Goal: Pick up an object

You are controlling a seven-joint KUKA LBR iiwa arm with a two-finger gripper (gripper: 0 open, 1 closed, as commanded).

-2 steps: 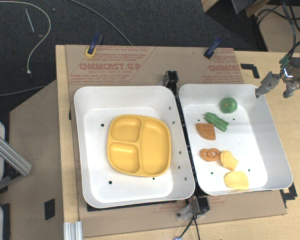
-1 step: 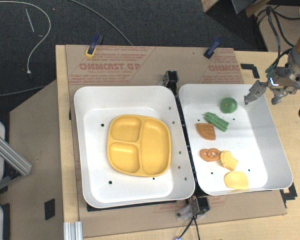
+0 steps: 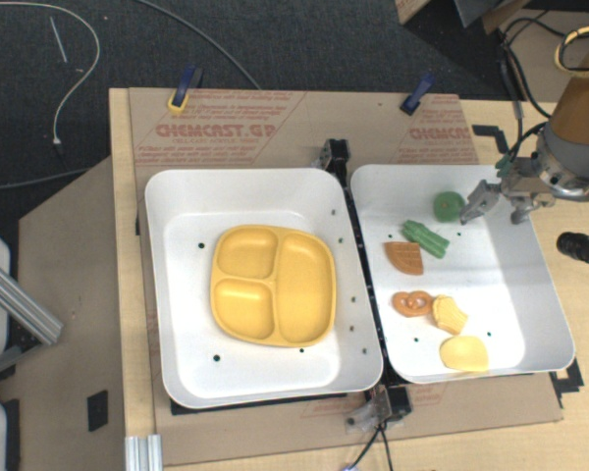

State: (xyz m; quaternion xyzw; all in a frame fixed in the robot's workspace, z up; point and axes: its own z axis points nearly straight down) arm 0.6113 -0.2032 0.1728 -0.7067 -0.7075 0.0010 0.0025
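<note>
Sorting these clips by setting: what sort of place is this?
Probably a robotics lab bench: two white bins clamped onto cardboard, toy food like a green piece, loose cables on dark carpet.

Bright, even overhead light with soft shadows; the white bins look slightly overexposed, and fine detail is perhaps soft.

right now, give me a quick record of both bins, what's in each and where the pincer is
left bin: yellow divided plate with three compartments, lying flat
right bin: six small items
far end: green round piece, green elongated piece
middle: brown wedge
near end: orange ring-shaped piece, small yellow piece, larger pale yellow piece
pincer: over the right bin's far right corner, beside the green round piece
held: nothing seen between the fingers
</note>
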